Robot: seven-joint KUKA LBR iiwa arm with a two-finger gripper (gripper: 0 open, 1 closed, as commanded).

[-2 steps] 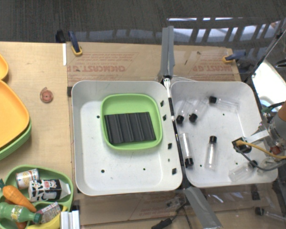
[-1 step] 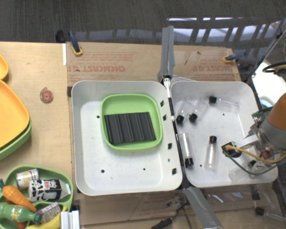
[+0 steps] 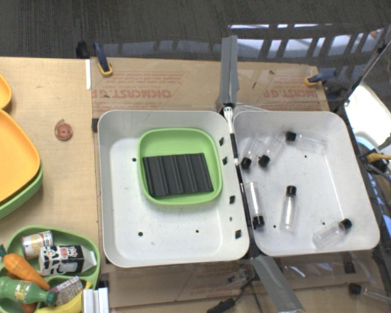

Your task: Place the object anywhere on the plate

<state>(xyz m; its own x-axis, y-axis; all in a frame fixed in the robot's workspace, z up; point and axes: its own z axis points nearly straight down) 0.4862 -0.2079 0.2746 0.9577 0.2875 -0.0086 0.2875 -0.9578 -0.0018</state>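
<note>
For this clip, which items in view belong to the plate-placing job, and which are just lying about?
Belongs to the job:
- green plate with a dark ridged mat, in the left bin
- clear vials with black caps, scattered in the right bin

Lying about:
- orange plates on the bench
- green bowl of toy food
- small pink disc

Lying stacked at the bench's left edge: orange plates [image 3: 10,155]; sitting below: green bowl [image 3: 85,248] holding toy carrot [image 3: 23,268], can [image 3: 36,243].

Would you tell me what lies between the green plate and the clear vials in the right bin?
In the camera view, the bins' adjoining white walls separate the green plate from the vials.
</note>
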